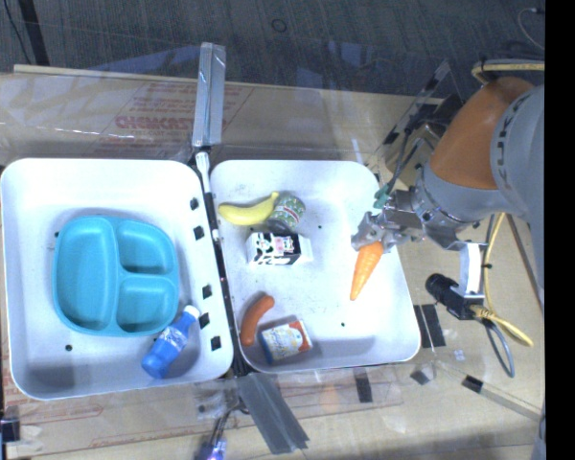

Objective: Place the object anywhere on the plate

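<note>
One carrot hangs from my end effector, its fat top pinched between the fingers, tip pointing down over the right bin near that bin's right edge. I read this as the carry step: grasp made, transfer not yet done. Plate sits in the left bin, well apart from the carrot, across the divider. Next move calls for a lift clear of the bin walls, then a long traverse left. Banana, carton, sausage lie under that path. Bottle touches the plate's lower right corner; release away from it.
</note>
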{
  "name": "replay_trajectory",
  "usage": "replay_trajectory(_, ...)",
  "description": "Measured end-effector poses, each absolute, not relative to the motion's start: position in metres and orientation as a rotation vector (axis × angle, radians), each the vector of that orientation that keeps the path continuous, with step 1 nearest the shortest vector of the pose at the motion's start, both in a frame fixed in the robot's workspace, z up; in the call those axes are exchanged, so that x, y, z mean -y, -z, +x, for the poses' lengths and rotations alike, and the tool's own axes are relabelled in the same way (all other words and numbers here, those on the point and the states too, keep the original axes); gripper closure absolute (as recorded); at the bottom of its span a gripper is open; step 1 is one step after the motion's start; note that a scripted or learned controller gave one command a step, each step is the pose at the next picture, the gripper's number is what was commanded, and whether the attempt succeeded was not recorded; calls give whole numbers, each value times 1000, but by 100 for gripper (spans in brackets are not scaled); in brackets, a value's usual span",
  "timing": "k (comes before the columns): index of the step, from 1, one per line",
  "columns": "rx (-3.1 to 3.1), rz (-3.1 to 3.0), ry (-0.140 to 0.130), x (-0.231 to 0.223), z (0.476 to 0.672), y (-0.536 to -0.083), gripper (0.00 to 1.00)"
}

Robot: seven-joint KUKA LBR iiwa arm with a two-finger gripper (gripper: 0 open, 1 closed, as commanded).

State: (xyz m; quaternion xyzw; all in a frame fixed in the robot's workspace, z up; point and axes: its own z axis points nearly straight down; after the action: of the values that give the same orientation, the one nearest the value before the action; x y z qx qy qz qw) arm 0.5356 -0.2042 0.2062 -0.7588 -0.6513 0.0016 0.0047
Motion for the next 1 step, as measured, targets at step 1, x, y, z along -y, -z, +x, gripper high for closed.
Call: replay_trajectory(1,1975,-2437,-5,135,612,-197,100)
